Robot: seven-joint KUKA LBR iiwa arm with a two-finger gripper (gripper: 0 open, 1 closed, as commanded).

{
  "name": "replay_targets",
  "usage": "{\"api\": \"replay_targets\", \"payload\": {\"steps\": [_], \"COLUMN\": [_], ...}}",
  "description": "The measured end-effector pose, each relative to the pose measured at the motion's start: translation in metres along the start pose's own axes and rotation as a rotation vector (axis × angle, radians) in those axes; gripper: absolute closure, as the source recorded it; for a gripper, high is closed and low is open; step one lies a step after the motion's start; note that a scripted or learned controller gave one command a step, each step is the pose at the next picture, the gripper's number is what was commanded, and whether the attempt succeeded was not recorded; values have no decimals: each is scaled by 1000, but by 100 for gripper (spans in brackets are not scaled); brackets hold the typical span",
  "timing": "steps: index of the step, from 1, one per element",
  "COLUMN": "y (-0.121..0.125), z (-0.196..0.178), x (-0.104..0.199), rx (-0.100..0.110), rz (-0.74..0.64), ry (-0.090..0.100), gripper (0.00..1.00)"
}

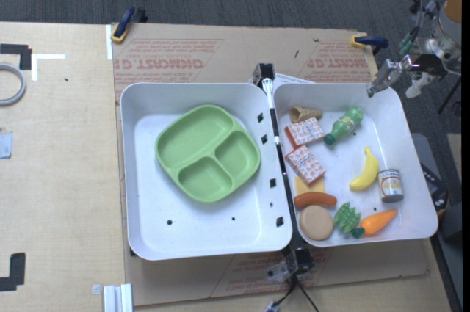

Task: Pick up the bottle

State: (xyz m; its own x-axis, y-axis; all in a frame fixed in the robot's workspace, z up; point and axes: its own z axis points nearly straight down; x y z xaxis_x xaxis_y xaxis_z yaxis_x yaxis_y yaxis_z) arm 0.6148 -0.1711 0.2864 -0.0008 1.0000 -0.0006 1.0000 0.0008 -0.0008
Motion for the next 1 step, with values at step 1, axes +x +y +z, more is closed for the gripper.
{"api": "replay_targets", "payload": {"steps": [1], "y": [0], "z": [-10], "x": [0], "rx": [0], "rz": [-3], "ry": [-1], "gripper": [100]}}
